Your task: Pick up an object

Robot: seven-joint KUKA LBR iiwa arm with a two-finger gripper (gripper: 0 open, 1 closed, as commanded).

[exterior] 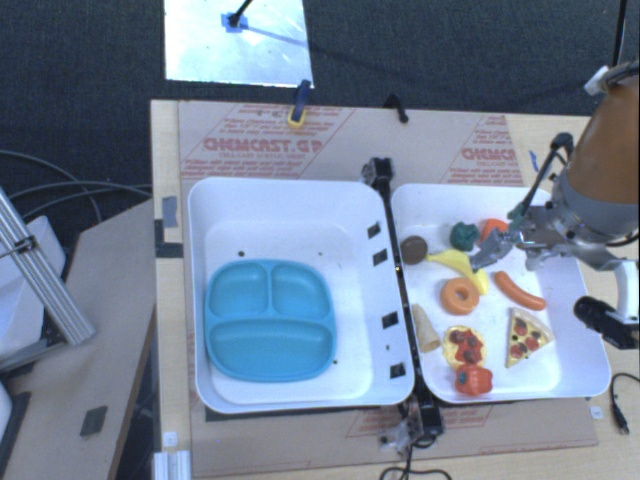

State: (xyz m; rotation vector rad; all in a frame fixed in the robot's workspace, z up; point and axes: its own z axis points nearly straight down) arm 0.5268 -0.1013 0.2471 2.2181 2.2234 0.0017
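The right bin holds several toy foods. Among them are a yellow banana, a green piece, an orange-red piece, a brown ball, a donut, a sausage, a pizza slice, a small round pizza, a red pepper and a beige cone. My gripper hangs low over the bin's upper middle, between the banana's right end and the sausage, just below the orange-red piece. Nothing visibly rides in it.
The left bin carries a blue divided plate. A black divider with clips runs between the bins. The arm's orange band fills the right side above the right bin. A shiny sheet lies beyond the bench.
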